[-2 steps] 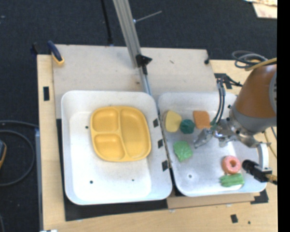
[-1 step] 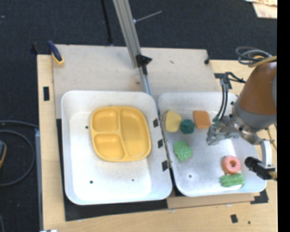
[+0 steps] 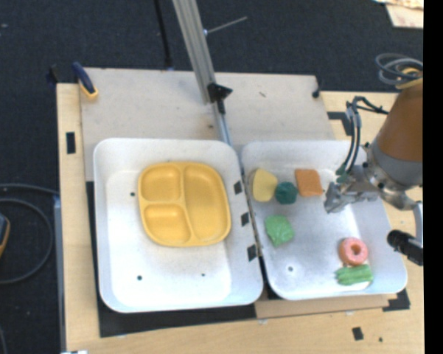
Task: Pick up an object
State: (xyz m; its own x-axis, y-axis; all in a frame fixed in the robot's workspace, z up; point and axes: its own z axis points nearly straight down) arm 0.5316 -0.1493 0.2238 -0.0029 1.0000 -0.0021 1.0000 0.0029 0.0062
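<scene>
No text, label, brand, number or sign is showing legibly anywhere in this view.
</scene>
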